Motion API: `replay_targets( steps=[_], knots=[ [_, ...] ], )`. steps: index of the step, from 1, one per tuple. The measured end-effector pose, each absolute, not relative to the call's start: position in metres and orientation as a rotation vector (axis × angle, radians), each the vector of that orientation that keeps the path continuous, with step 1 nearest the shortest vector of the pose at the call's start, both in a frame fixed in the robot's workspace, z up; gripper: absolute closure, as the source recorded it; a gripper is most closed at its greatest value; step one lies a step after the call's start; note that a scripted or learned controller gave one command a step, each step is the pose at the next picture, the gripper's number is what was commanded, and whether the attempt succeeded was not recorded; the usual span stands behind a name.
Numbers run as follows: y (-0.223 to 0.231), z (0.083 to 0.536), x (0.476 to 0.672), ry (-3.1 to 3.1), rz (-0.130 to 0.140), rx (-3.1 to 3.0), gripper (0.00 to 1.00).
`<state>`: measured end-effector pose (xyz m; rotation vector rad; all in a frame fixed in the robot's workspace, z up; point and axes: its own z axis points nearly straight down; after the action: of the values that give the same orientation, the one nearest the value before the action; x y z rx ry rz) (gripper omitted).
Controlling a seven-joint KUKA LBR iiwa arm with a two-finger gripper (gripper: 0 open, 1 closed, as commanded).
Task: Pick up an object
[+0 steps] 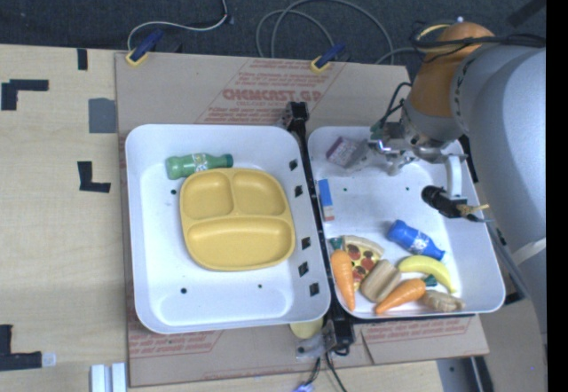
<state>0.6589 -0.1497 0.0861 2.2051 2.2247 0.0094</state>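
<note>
One table (53, 204) carries a cardboard sheet (222, 89), and two shallow white bins stand on the sheet side by side, touching along their shared edge.

1. The arm (506, 115) enters from 3 o'clock and occupies the 1 to 3 o'clock part of the view.
2. The left bin (222, 297) holds a yellow divided plate (238, 217) at its centre. A green bottle (199, 165) lies on its side at the plate's 11 o'clock and touches the plate's rim.
3. The right bin (373, 204) holds all other loose objects.
4. The end effector (390, 155) is over the 12 o'clock part of the right bin. It cannot be determined whether it is released or clenched. No object is seen in its grasp.
5. Candidate objects for the pick:
   - A grey-purple packet (340, 149) lies at the bin's 11 o'clock corner, just beside the end effector at its 9 o'clock.
   - A blue cylinder (415, 238) lies at the bin's 4 o'clock.
   - A banana (429, 269) lies just beside the cylinder, at its 5 o'clock.
   - One carrot (343, 279) lies along the bin's 7 o'clock wall.
   - A second carrot (399, 294) lies at 6 o'clock.
   - A brown roll (379, 278) lies between the two carrots.
   - A pizza slice (362, 254) touches the roll at the roll's 11 o'clock.
   - A blue and white box (325, 200) lies at the bin's 9 o'clock wall.
   - A knobbly tan piece (441, 301) lies at 5 o'clock, next to the second carrot.
</note>
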Motion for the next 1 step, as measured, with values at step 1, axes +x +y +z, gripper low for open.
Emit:
replay_targets(
  steps=[1],
  knots=[
    [-0.1736, 0.0879, 0.5752, 2.214, 0.003, 2.219, 0.00]
  ],
)
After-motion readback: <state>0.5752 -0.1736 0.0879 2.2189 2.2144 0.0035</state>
